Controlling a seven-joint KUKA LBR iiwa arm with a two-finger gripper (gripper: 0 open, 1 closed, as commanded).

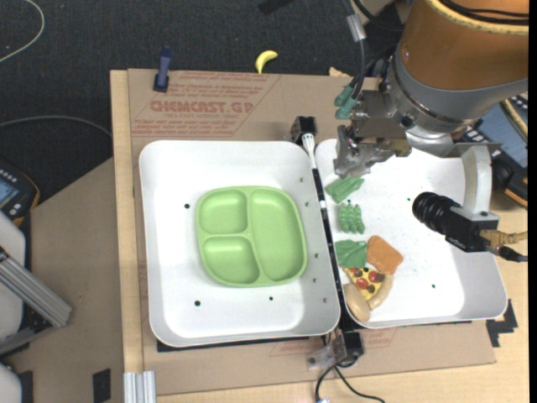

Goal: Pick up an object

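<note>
Hovering hand, grip state unreadable, sat just above green leaf toy; green block and pizza slice crowded below.

Pale green divided plate, white bins

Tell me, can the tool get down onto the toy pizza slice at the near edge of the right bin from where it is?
Probably yes. The tool sits over the same bin's far left side, and the pizza slice lies uncovered, though an orange piece and a green piece crowd it.
</note>
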